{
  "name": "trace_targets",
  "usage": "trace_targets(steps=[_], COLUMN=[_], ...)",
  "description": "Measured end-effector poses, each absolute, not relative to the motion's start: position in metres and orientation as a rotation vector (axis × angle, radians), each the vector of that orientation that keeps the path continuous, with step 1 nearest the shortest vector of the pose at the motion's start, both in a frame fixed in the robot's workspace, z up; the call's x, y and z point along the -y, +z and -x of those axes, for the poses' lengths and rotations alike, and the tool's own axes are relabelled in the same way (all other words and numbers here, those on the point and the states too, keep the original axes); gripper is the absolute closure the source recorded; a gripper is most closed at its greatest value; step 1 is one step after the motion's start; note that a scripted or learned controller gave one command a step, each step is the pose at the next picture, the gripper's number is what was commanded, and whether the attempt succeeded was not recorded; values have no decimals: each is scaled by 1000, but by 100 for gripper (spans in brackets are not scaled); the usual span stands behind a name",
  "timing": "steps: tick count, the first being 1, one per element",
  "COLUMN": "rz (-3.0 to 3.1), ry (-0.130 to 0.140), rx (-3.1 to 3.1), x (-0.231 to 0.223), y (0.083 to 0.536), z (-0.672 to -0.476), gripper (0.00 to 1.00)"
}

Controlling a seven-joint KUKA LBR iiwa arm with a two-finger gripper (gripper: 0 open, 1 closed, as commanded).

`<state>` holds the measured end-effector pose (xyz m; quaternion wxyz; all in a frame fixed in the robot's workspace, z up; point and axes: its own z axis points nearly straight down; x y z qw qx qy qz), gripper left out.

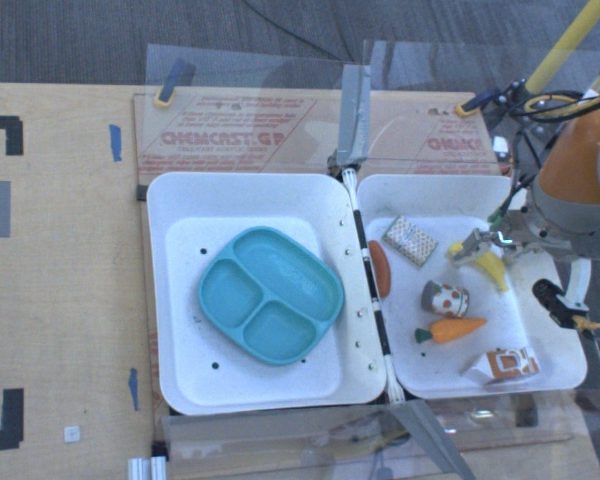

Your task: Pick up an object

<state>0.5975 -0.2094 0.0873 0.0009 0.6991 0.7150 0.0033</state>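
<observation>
While the left bin (170, 268) holds a teal plate (270, 294), the right bin (560, 368) holds a carrot (455, 331).

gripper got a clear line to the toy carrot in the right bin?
Probably yes. The toy carrot lies flat on the right bin floor, apart from the small cup beside it and the carton. The gripper hangs over the yellow banana nearby, nothing between.

One fixed camera looks down at a slant from above the worktop (60, 268), far enough to take in both white bins (170, 208), with the arm (575, 168) entering from the right.
</observation>
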Motion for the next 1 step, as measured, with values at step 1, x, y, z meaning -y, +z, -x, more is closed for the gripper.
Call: trace_targets(steps=[1], rz=[-2193], ry=[12], rx=[-2238], x=[212], y=[99], z=[-598], gripper=[100])
